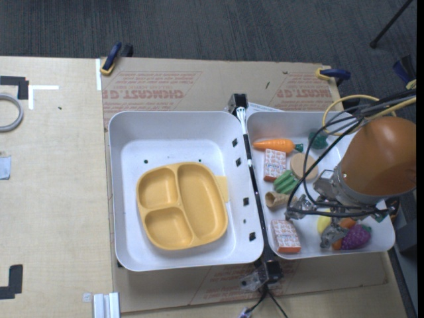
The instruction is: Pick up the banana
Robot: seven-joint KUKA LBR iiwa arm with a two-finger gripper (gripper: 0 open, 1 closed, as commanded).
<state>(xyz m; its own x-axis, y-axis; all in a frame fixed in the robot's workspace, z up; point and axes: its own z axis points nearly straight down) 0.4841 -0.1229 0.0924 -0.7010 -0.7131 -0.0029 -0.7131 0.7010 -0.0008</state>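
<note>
A robotics lab: taped bench (46, 177), clamped cardboard (172, 88), white bins (119, 191), toy food.

A rounded orange band (384, 154) dominates the robot's arm, its glossy dome catching a soft highlight above the right bin (381, 244). Just beneath the orange sits a grey metal wrist section (344, 187), from which thin dark rods and brackets spread toward that bin's floor. Black, green and yellow cables (344, 114) loop off the arm near the bin's far rim.
</note>
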